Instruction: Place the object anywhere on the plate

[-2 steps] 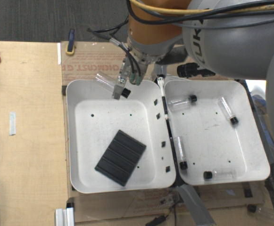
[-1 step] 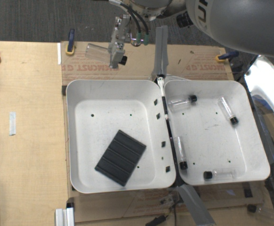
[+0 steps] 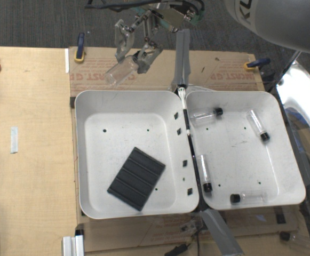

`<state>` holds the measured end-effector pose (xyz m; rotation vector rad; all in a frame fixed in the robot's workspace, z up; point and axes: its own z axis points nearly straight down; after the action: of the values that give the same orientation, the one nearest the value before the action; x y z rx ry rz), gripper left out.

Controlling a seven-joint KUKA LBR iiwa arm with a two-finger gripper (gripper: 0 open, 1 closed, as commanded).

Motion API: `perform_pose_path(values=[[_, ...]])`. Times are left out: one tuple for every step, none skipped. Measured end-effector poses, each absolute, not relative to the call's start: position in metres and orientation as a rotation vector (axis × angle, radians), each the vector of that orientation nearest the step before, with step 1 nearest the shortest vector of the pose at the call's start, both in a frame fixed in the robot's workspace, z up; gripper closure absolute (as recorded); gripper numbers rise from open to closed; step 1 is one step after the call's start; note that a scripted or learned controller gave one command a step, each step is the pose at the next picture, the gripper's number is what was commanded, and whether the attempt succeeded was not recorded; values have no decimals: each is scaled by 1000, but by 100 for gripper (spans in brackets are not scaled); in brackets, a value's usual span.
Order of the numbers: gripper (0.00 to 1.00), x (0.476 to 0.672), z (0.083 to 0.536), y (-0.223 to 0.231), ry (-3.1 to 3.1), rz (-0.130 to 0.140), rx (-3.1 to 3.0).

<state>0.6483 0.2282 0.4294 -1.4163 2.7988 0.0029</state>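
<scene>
Clear tube [image 3: 121,70] sits between the fingers of your gripper [image 3: 135,56], closed on it above the left bin's [image 3: 90,143] far edge.

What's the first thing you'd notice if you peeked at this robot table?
The dark ribbed plate stands out, lying slantwise in the left bin. Above that bin's far edge the gripper hangs with a clear tube between its fingers. Four more clear tubes with black caps, such as one, lie scattered in the right bin.
</scene>
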Motion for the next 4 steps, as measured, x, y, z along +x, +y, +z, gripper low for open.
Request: perform_pose_path(values=[[100, 650, 438, 226, 2802, 7, -1405], [100, 660, 331, 219, 2156, 4, -2280], [100, 660, 442, 228, 1964, 3, -2445], [100, 660, 441, 172, 1486, 6, -2764]])
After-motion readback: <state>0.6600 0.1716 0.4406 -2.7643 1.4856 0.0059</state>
